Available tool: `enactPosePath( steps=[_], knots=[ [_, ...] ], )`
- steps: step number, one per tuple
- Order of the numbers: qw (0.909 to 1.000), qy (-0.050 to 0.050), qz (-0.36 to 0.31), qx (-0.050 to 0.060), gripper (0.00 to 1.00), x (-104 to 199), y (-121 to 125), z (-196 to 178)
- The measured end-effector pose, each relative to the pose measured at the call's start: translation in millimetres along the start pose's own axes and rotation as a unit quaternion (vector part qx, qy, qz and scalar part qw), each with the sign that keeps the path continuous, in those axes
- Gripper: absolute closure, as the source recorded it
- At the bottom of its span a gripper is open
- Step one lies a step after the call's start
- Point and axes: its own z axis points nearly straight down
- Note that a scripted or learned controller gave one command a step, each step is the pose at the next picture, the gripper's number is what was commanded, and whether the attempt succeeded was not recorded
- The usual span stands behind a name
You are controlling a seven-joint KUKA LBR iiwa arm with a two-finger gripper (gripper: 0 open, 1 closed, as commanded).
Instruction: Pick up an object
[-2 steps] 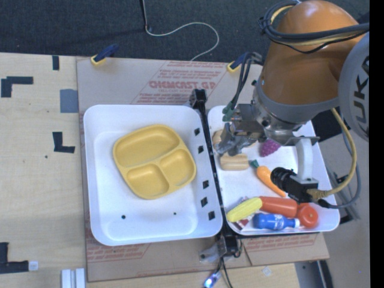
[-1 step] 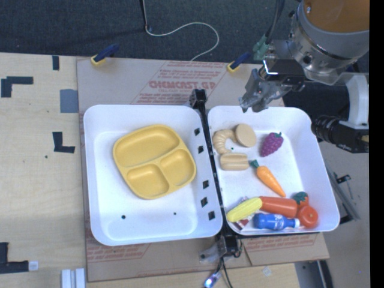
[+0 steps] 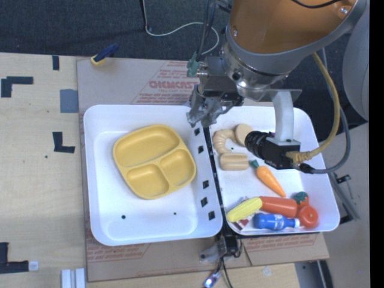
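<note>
**Gripper above the divide between the bins**

You see the gripper hanging over the far end of the strip where the left bin meets the right bin. In the left bin lies a yellow tray with three compartments. In the right bin you have a croissant and a beige roll near the gripper, a carrot past them, and along the near edge a corn cob, a red pepper, a blue bottle and a tomato.
</note>
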Motion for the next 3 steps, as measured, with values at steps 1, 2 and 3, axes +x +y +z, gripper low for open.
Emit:
enactPosePath(
  steps=[1, 2, 3],
  knots=[
    [1.0, -0.001, 0.001, 0.001, 1.0, 79.5, 0.6, 66.1],
    [1.0, -0.004, 0.007, 0.005, 1.0, 33.3, 2.6, 173.7],
    [0.9999, 0.004, 0.002, -0.011, 1.0, 71.1, 12.5, -68.0]
  ],
)
